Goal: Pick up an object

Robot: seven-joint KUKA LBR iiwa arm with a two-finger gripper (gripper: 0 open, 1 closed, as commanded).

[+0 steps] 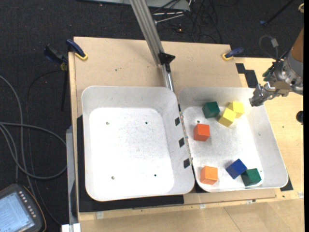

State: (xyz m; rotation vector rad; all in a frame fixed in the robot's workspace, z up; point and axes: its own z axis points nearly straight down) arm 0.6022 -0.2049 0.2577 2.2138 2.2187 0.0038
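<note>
Hovering over the right bin's far right rim, nothing picked up yet.

At the right edge of the view, the gripper [257,99] hangs above the far right rim of the right bin [270,144], with no object seen between its fingers; how far they are open I cannot tell. All 7 blocks lie in that bin: 2 yellow blocks [231,112] and a green block [210,109] nearest the gripper, an orange-red block [202,132] mid-bin, and an orange block [208,174], blue block [236,168] and dark green block [251,177] along the near side. The whole pick remains: descend, close, lift.
</note>
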